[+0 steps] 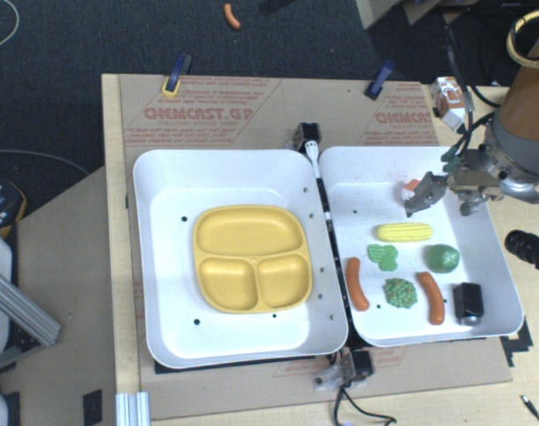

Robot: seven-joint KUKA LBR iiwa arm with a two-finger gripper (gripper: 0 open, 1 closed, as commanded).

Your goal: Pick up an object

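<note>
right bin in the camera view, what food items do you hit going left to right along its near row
orange sausage → broccoli floret → second orange sausage → black block. The last is not food but closes the row, near the right bin wall.

Grey KUKA arm with orange band [525, 105] reaching in from the right, its two-finger gripper [445, 198] spread apart, pointing down-left.
</note>
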